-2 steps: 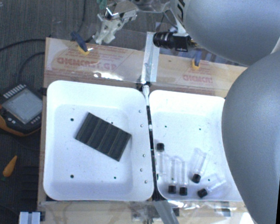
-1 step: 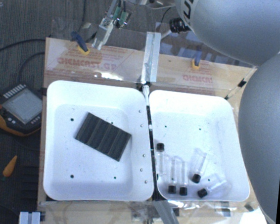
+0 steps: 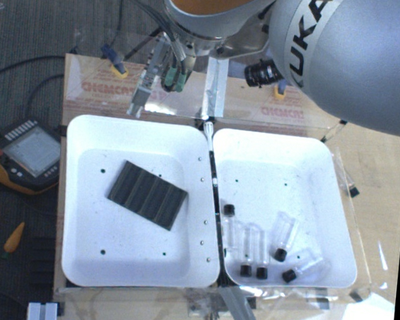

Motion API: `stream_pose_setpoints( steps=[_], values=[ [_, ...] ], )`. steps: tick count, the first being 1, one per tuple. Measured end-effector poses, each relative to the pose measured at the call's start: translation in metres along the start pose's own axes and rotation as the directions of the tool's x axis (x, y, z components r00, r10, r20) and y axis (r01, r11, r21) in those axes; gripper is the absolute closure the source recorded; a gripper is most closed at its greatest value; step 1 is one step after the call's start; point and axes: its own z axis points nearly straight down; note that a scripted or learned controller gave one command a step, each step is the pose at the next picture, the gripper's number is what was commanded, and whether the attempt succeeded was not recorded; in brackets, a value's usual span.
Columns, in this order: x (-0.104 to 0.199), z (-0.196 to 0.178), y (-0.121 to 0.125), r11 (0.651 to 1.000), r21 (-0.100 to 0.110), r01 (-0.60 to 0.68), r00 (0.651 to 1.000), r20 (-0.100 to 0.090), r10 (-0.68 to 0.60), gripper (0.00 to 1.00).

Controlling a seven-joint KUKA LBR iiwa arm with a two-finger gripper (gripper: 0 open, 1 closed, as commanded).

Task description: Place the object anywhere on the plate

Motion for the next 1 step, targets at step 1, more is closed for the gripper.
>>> stream_pose_setpoints(
  steps=[1],
  values=[
    [-0.0615, 0.0003, 0.0166, 0.967, 0.000, 0.255, 0.967, 0.002, -0.255, 1.00]
  ],
)
